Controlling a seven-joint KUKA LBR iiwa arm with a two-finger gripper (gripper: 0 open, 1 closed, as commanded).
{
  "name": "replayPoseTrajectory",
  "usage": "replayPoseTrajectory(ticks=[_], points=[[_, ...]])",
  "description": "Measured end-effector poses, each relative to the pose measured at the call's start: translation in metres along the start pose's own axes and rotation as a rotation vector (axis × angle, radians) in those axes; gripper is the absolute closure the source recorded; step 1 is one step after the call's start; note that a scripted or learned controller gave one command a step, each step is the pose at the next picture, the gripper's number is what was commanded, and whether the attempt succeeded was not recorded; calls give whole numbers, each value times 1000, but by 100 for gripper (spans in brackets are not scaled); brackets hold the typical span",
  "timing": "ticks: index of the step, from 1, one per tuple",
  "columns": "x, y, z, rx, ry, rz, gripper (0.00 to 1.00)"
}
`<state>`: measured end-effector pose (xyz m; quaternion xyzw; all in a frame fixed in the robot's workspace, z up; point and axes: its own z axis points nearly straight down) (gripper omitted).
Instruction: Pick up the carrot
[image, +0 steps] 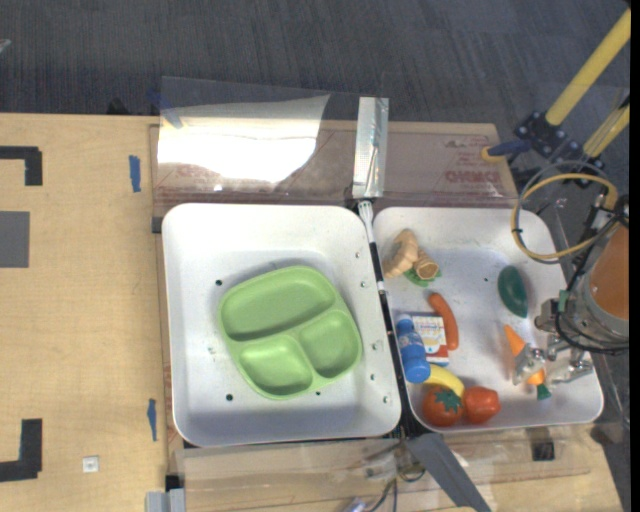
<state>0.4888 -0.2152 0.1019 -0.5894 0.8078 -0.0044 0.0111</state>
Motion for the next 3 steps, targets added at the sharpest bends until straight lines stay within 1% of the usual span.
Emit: replayPoseTrajectory(ticks=[1, 2, 3], points=[[-75, -21, 11, -2, 8, 24, 100], [-98, 37, -65, -13, 9, -1, 100], [-133, 12, -82, -15, 7, -30, 100]])
